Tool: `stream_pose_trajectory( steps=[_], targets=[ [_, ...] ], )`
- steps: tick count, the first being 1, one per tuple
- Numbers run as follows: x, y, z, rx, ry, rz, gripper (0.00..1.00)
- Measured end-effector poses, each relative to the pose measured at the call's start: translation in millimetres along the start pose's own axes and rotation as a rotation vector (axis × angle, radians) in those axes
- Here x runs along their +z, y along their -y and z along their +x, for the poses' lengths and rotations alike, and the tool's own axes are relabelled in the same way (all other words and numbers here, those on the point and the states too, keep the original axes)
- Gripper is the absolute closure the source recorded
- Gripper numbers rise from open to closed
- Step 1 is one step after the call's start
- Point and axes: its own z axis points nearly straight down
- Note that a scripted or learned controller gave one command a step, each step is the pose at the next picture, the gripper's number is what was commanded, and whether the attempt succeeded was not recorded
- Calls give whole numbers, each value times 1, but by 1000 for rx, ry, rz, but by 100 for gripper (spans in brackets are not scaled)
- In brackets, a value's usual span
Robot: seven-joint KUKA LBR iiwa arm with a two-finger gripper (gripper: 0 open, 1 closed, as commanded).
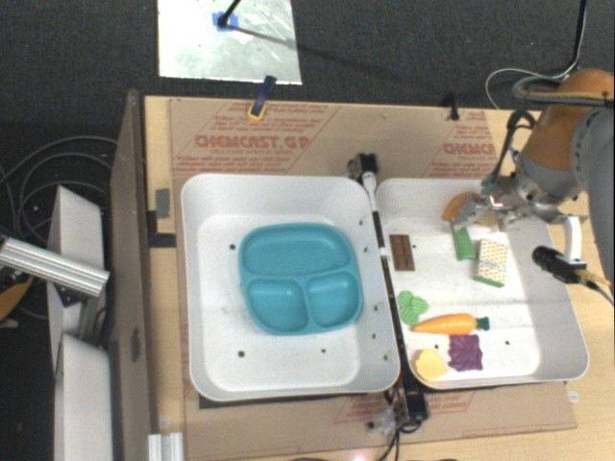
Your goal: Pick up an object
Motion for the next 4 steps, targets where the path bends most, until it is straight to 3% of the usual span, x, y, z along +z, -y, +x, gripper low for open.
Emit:
stream_pose_trajectory(
  steps=[1,2,3,4],
  targets=[
    [6,-12,66,-8,0,22,0],
    [6,-12,64,-4,-3,22,0],
    [3,17,38,5,3,2,0],
    [4,-13,58,-5,2,22,0]
  ],
)
